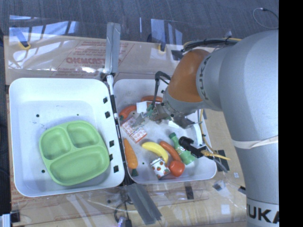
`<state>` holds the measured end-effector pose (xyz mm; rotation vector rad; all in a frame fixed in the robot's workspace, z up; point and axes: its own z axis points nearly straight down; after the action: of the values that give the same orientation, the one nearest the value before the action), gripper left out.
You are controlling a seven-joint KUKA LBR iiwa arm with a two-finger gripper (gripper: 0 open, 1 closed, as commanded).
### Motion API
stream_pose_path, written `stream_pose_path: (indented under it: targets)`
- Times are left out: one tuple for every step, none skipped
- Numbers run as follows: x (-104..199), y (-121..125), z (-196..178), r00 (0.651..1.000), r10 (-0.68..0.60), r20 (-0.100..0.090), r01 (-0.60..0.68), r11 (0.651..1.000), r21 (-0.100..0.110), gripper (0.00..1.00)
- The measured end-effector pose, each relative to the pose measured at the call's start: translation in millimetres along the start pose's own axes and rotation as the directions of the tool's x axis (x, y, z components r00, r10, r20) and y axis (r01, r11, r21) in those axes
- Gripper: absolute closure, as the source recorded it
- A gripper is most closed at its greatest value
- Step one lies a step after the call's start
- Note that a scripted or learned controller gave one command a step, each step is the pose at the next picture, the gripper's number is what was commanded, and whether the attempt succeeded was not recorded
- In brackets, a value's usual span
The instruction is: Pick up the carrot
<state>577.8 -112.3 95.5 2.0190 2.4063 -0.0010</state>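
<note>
The carrot [130, 154] is an orange, tapered piece lying lengthwise against the left wall of the right bin [206, 175], near its front. My gripper [141, 119] hangs low over the middle of that bin, above and slightly right of the carrot and apart from it. The gripper sits over a red and white packet [135, 131]. The wrist and its orange band [187, 82] cover the back right part of the bin.
Beside the carrot lie a banana [155, 148], a long red-orange vegetable [169, 150], a green bottle [182, 151], a tomato [177, 168] and a small patterned cup [159, 168]. A red pepper [128, 110] lies further back. The left bin [28, 96] holds a green divided plate [73, 152].
</note>
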Motion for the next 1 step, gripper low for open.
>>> stream_pose_path:
  targets:
    - [24.5,-81.1,-3.6,0.991,-0.134,-0.004,0.134,0.991,0.005,0.0]
